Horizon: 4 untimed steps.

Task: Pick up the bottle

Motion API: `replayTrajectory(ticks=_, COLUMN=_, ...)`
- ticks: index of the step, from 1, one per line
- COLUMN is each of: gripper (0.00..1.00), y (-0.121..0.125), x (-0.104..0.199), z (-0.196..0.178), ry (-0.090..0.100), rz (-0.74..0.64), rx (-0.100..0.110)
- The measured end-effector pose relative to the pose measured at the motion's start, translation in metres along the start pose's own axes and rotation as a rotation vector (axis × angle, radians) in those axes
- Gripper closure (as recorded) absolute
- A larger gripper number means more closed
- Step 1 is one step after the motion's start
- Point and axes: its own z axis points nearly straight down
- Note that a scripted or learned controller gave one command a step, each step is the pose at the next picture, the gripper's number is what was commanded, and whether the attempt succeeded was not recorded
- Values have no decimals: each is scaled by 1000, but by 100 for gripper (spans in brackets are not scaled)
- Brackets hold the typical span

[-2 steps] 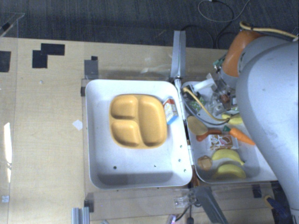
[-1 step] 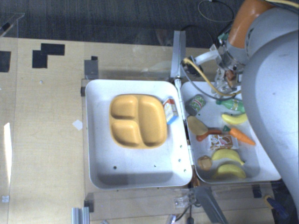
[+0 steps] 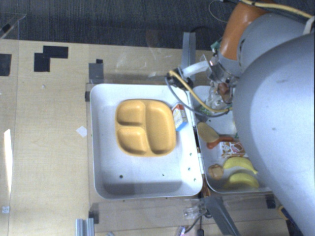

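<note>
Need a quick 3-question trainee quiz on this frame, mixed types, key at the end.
1. True or false: the yellow divided plate lies in the left bin.
2. Which bin holds the bananas? A) left B) right
3. Fill in: the arm reaches in over the ____ bin.

Key: 1 true. 2 B, they lie in the right bin, near its front edge. 3 right.
</note>
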Motion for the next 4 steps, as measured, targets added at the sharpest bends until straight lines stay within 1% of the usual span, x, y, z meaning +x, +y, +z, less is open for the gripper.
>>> replayTrajectory(ticks=1, gripper=100, y=-60, x=-39, z=-40, ry=0, rz=19, rx=-1)
replayTrajectory(ticks=2, gripper=100, y=-89, x=-79, z=2, ry=-2, rz=17, rx=-1)
replayTrajectory(ticks=3, gripper=100, y=-114, x=-60, z=83, ry=-5, rz=-85, rx=0)
replayTrajectory(ticks=4, gripper=100, y=-168, x=-45, z=20, ry=-2, rz=-107, rx=-1)
